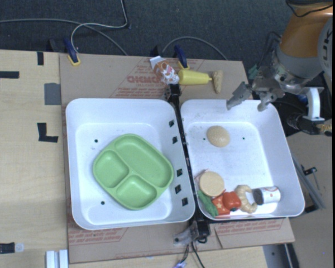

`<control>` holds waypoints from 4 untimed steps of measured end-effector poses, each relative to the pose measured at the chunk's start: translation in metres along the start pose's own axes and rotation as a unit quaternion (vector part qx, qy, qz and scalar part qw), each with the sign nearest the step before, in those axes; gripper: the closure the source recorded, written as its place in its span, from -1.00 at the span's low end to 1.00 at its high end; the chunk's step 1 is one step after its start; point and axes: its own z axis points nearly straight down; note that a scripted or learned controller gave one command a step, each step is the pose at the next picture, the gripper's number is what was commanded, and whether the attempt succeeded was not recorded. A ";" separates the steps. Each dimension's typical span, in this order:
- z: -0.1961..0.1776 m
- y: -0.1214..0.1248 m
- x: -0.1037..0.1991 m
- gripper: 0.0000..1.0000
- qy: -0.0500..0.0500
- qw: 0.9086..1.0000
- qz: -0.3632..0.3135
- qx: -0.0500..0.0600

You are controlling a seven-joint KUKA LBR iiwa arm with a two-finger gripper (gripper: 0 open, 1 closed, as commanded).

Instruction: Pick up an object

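Bun [218, 136] alone mid-bin — toy food [234, 197] clustered nearby, gripper [249, 100] spread wide above.

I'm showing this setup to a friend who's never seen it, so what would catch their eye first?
Probably the green divided plate, lying alone in the left bin. Next, the cluster of toy food along the near edge of the right bin, with a tan bun apart in its middle. The gripper hangs open over that bin's far edge.

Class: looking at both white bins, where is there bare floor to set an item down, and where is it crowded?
Free: right bin floor right of the tan bun, and the left bin's corners around the green tray. Crowded: the toy food cluster along the right bin's near edge.
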 end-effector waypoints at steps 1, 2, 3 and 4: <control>0.180 0.024 -0.001 -1.00 0.000 1.000 0.000 -0.001; 0.168 0.025 0.000 1.00 0.000 1.000 -0.001 -0.002; 0.049 0.026 0.038 1.00 0.000 1.000 0.000 -0.002; 0.078 0.042 0.025 1.00 -0.001 1.000 0.001 0.000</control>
